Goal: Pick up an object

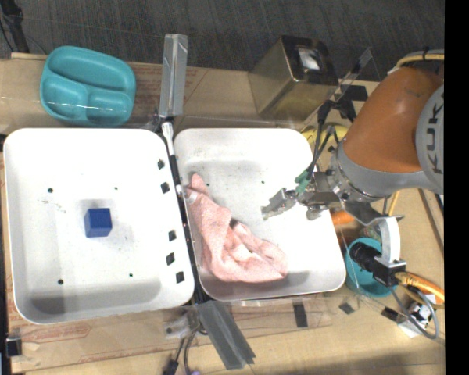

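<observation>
A crumpled pink cloth (230, 241) lies along the left and front side of the right bin (242, 151). A small blue cube (98, 222) sits in the middle of the left bin (31, 155). My gripper (275, 205) hangs over the right bin's middle, just right of the cloth and above it. Its two metal fingers (281, 198) stand slightly apart and hold nothing. The grey arm with the orange band (391, 123) reaches in from the right.
A teal moulded tray (87, 84) rests on the bench behind the left bin. A metal box (293, 69) stands behind the right bin. Cables and a teal cup (367, 264) crowd the bench at the right of the bin.
</observation>
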Controlling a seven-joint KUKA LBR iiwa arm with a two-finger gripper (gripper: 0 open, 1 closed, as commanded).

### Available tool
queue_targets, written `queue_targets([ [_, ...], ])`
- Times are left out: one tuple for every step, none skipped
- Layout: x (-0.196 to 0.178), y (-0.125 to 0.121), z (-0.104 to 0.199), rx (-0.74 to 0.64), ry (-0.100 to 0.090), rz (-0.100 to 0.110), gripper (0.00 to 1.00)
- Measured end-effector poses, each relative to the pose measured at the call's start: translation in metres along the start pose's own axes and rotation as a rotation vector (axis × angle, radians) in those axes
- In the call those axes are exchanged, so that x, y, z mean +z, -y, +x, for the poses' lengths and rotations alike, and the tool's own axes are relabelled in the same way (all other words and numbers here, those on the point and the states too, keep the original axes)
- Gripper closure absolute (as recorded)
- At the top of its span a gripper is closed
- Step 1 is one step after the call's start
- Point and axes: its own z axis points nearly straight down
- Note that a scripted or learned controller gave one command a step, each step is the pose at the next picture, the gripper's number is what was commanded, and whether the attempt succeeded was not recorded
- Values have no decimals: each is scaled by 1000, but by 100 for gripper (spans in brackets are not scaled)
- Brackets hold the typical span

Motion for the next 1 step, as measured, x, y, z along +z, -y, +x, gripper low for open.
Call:
queue_targets([
  [109,-23,17,-62,-1,2,0],
])
